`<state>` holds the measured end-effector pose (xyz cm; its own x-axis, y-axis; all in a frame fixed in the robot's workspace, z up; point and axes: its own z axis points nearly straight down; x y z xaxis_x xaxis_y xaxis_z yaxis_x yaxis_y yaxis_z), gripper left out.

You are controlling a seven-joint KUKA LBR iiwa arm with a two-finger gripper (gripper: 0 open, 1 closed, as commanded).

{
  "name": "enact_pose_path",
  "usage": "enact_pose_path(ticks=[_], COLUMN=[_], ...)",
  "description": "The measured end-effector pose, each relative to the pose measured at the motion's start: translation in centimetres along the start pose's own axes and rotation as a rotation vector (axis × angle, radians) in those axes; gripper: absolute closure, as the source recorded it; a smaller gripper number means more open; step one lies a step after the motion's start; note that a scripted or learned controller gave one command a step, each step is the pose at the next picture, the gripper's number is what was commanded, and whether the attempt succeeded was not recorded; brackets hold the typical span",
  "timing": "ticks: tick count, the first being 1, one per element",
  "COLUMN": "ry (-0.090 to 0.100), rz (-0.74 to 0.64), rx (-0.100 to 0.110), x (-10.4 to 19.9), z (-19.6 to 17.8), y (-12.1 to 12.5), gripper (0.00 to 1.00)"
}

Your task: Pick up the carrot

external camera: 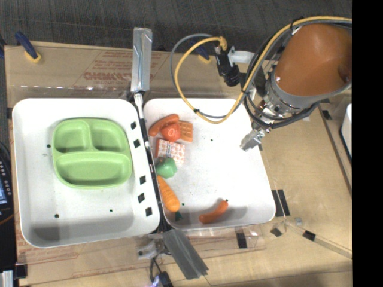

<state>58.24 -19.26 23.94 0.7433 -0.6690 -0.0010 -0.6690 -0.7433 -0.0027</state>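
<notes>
i am looking down at a slant on two shallow white bins set side by side on a bench. the left bin [30, 220] holds a green divided plate [93, 152]. the right bin [263, 190] holds a scatter of toy food along its left wall.

the carrot [168, 195] lies against that left wall, toward the near corner, long axis running roughly along the wall, with its green top [166, 168] at the far end. it touches or nearly touches the wall, so one side is crowded. a small printed packet [171, 150] sits just beyond the top, and an orange-red sausage-shaped piece [213, 212] lies near the front wall, apart from the carrot.

the gripper [252, 141] hangs over the right side of the same bin, well apart from the carrot; i cannot tell its opening from here.

i judge the carrot a light, stiff plastic toy, smooth and tapered, likely to slip. i would grasp across the thicker middle.
</notes>
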Motion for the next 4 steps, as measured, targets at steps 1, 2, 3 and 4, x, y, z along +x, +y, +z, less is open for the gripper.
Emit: enact_pose_path(ticks=[1,2,3,4], ry=[0.005,0.003,0.006,0.0], rz=[-0.417,-0.535,-0.302,-0.525], rx=[0.005,0.004,0.005,0.005], x=[1.4,-6.5,-3.4,-6.5], z=[2.3,-0.3,-15.2,-4.6], y=[-2.2,6.2,5.2,7.1], gripper=[1.0,1.0,1.0,1.0])
